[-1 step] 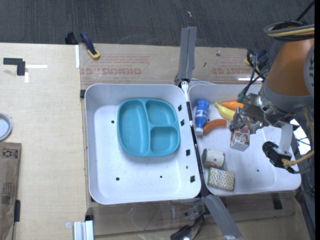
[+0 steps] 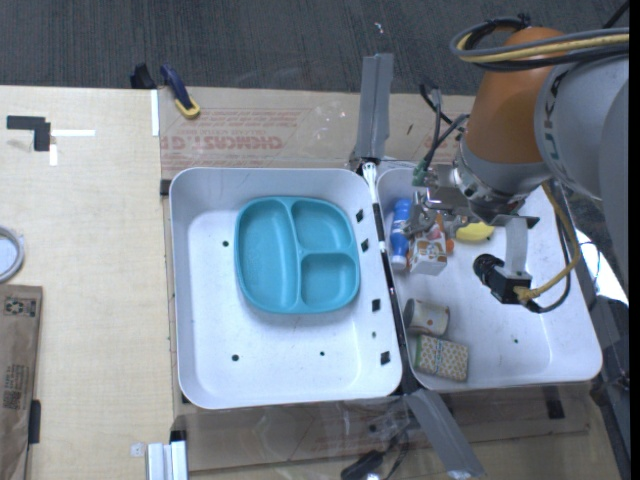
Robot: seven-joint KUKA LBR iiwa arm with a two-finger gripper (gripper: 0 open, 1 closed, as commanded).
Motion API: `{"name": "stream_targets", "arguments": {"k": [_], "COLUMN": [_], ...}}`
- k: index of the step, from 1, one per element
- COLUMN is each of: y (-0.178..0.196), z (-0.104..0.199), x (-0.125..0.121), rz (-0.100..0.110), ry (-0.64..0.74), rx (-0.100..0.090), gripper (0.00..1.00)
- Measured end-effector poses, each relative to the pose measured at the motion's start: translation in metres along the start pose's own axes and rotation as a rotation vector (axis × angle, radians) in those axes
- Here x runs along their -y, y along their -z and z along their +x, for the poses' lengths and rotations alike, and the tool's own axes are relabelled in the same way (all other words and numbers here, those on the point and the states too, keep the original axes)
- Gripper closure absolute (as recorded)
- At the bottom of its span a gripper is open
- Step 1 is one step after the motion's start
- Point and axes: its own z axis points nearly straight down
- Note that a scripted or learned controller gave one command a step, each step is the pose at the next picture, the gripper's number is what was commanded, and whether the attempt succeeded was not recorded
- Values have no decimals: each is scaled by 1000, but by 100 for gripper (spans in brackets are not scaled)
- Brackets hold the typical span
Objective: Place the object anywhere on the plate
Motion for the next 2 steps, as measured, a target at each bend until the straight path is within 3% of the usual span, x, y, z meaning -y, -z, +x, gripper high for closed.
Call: {"name": "stream_targets", "arguments": {"k": [1, 2], "y": [-25, -25], "z": [62, 62], "x": [-43, -43], "rz": [0, 0], "ry": [-141, -141], "rx": [1, 1], "gripper": [100, 0]}}
